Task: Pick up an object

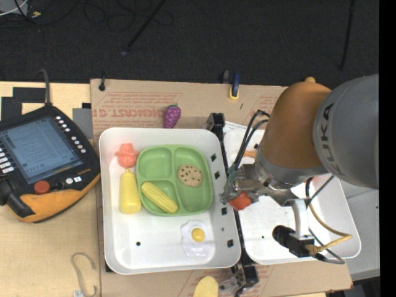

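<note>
My gripper [231,192] hangs over the left edge of the right bin [334,246], close to the wall between the two bins. A small red-orange object [242,201] lies right under or against the gripper's tip; the wrist hides whether it is gripped. The left bin [124,246] holds a green divided tray [204,197] with a cookie [190,175] and a corn cob [159,197] in it. Beside the tray lie a yellow bottle [129,192], a pink toy [126,155] and a fried egg [197,234].
A purple grape bunch [172,115] rests on the cardboard behind the left bin. A yellow lemon [206,286] sits in front of the bins. A teach pendant [43,159] lies on the table at the left. The big grey and orange arm [309,135] covers much of the right bin.
</note>
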